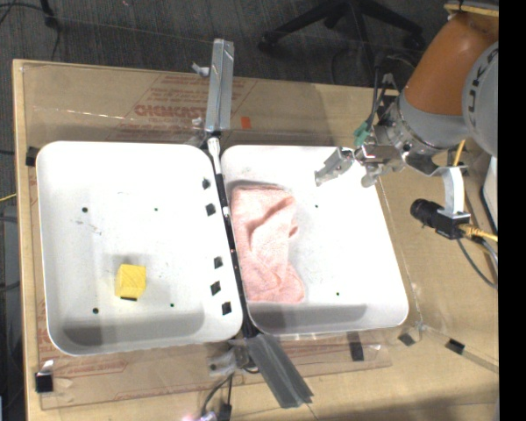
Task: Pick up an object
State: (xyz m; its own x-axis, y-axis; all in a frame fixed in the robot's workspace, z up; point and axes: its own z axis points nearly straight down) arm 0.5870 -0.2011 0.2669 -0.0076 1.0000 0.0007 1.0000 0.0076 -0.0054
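A crumpled pink cloth (263, 239) lies in the right bin (359, 261), against its left wall. In the left bin (79, 182) a small yellow block (130, 281) sits toward the near side. My gripper (349, 170) hangs over the far right part of the right bin, to the right of the cloth and apart from it. Its fingers are open with nothing between them.
A grey metal bar (220, 86) stands at the far end of the divider between the bins, with another (276, 374) at the near end. Small black clips (217, 263) line the divider. The arm reaches in from the right.
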